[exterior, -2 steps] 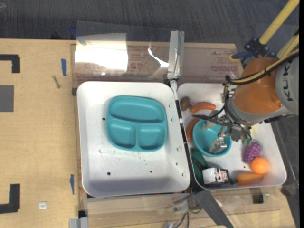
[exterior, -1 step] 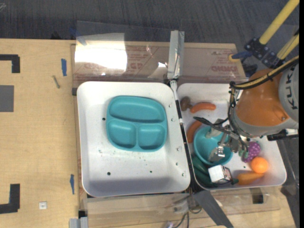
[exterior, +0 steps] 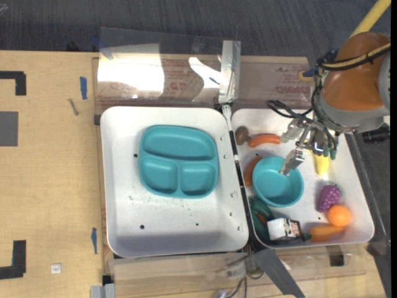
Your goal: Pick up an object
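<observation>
Looking down from the fixed camera, the grey arm with its orange band reaches in from the right and holds its two-finger gripper (exterior: 295,149) over the right shallow white bin (exterior: 360,185). Its fingers appear spread, one tip hanging just at the rim of the round teal plastic bowl (exterior: 278,182), though glare and cabling make this hard to be sure of. Nothing sits between the fingers, so no object is lifted yet.

Candidates for the pick lie all around: an orange carrot-shaped toy (exterior: 263,139) behind the bowl, a yellow corn-like toy (exterior: 322,162) just beside the gripper, a purple bunch of toy grapes (exterior: 329,195), a small orange ball (exterior: 339,216) and a white-and-red packet (exterior: 285,228) near the front wall.

The left white bin (exterior: 118,166) holds a teal divided plastic tray (exterior: 178,161).

By my reading the task stands at the approach: descent, closing and lifting all remain.
</observation>
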`<state>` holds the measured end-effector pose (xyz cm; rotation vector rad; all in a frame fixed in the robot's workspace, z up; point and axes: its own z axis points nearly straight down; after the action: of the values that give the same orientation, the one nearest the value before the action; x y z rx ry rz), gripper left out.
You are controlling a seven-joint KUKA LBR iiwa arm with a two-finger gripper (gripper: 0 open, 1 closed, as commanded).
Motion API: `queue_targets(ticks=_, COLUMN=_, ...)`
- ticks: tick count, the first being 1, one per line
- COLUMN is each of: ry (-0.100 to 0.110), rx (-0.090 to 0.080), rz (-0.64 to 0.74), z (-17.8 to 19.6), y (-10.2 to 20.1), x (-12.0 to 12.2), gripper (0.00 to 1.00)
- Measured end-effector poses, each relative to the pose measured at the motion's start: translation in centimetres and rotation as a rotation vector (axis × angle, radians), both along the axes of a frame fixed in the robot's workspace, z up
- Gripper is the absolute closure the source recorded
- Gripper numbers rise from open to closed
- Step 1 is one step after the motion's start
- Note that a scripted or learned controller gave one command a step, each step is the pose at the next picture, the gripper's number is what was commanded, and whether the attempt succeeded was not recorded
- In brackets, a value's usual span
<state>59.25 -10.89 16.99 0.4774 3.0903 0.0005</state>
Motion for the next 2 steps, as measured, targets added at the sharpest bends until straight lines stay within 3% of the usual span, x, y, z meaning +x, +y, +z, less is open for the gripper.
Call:
queue_targets(ticks=1, ry=0.007, rx=0.001, rz=0.024, z=-7.3, y=0.0, x=3.5, gripper=0.0)
queue_targets(ticks=2, ry=0.001, rx=-0.001, rz=0.101, z=-7.8, y=-2.6, x=-3.0, gripper=0.0)
